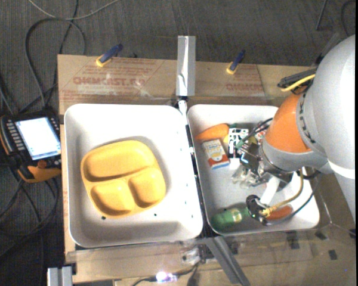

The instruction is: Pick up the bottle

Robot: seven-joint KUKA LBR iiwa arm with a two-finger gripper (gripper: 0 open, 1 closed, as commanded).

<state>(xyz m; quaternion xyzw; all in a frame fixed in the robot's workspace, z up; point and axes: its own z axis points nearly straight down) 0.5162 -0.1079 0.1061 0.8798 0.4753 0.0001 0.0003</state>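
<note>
Bottle (228, 217) lies ungrasped at the right bin's (218, 190) front edge; gripper (249, 173) hangs above, finger state unclear; pickup not yet done.

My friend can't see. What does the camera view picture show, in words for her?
A grey and orange robot arm reaches over the right white bin, which holds a green bottle, a small carton and other bits. The left white bin holds a yellow tray with sections.

Apparently green bottle (228, 218), right bin's front
</note>
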